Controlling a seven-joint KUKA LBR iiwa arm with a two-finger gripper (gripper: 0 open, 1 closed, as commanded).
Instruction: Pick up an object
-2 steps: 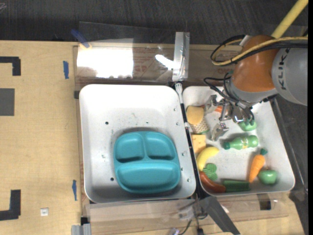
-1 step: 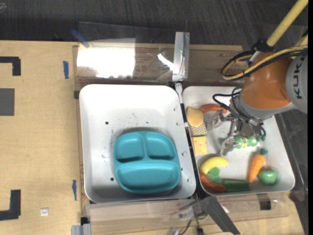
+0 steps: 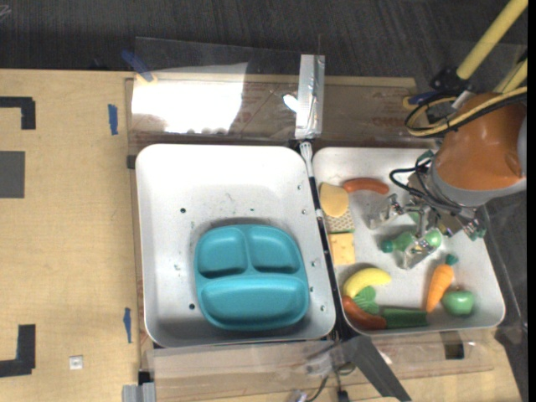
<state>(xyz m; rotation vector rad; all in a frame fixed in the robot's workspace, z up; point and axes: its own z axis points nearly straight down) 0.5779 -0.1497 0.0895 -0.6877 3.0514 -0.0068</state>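
The right bin (image 3: 494, 283) holds several toy foods. Among them are a red sausage (image 3: 366, 186), a tan bun (image 3: 334, 199), a yellow banana (image 3: 368, 280), an orange carrot (image 3: 439, 285), a green apple (image 3: 458, 301) and a dark green cucumber (image 3: 404, 315). My gripper (image 3: 400, 234) is low over the middle of this bin and stands open, its metal fingers (image 3: 381, 215) spread apart. A small green toy (image 3: 399, 244) lies on the bin floor between the fingers. Nothing is lifted.
The left bin (image 3: 167, 182) holds a teal divided plate (image 3: 249, 275). A yellow cheese square (image 3: 341, 248) and a red pepper (image 3: 358, 311) lie by the right bin's left wall. The orange-banded arm (image 3: 481, 153) covers the bin's far right corner.
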